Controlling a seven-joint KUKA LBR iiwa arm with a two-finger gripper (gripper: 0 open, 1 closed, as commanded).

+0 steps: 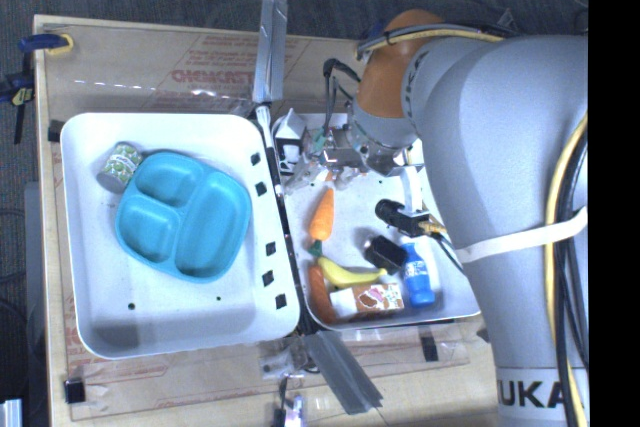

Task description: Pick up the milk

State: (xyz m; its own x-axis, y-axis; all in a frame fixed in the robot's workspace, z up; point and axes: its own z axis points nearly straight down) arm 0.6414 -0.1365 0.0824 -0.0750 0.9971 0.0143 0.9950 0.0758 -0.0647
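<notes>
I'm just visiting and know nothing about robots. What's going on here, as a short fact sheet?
Left bin: blue divided plate, small greenish can beside it
Right bin: carrot, banana, milk carton, blue bottle
Gripper: over the right bin's upper end, above the carrot in the view
Milk carton status: lying at the bin's lower edge, apart from the gripper, not picked up

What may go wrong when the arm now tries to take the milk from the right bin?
The milk carton lies flat by the near wall of the right bin, crowded by the banana and the blue bottle; the end effector might catch a neighbour instead. The end effector is at the bin's far end, with the carrot between it and the milk; a low approach may knock it.
</notes>
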